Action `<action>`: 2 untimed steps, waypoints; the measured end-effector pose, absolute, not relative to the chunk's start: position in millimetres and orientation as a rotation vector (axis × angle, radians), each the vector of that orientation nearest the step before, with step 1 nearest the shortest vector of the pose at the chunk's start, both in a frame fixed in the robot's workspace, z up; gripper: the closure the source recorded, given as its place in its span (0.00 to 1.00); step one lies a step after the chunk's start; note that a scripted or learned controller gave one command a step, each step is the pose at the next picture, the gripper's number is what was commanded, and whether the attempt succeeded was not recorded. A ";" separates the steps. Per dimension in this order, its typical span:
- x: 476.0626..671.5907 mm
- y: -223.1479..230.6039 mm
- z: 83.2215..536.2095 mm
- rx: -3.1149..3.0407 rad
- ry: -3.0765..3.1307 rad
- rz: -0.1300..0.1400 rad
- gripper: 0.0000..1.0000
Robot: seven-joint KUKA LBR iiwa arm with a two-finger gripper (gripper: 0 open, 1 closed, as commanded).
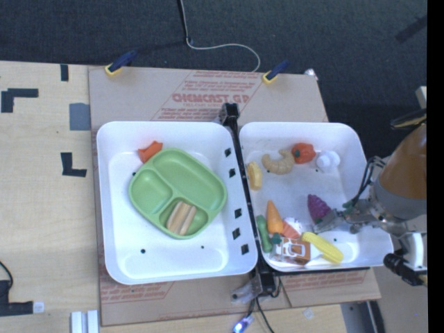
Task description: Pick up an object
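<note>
The pincer sits low in the right bin, near its right wall, reaching in from the grey arm at the right edge. Its dark fingers point leftward toward the purple grape-like toy and appear to end just beside it, perhaps touching; whether they are spread or pressed together I cannot tell, because the parts are small and dark against the bin floor. Nothing is clearly seen between them, so I would not say anything is held.

The right bin holds the likely candidates for picking: the purple toy closest to the pincer, a yellow corn cob just below it, an orange carrot, a small printed box near the front wall, a green piece by the divider, a yellow piece, a tan curved piece, a red tomato-like toy and a white round piece toward the back.

The left bin carries a green divided plate with a tan hot-dog bun in one compartment, and an orange piece just behind the plate.

As I judge it, the task is at the approach or grasp stage: the arm is down among the objects, yet every object rests on the bin floor. Closing on one item, most probably the purple toy, and lifting it clear are left to do.
</note>
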State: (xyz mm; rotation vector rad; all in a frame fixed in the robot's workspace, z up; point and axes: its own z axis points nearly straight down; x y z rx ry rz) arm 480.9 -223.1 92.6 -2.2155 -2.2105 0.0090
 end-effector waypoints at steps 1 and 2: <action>485.5 -220.7 198.9 -2.225 -2.230 -0.005 0.00; 481.9 -222.8 116.0 -2.217 -2.216 0.006 0.00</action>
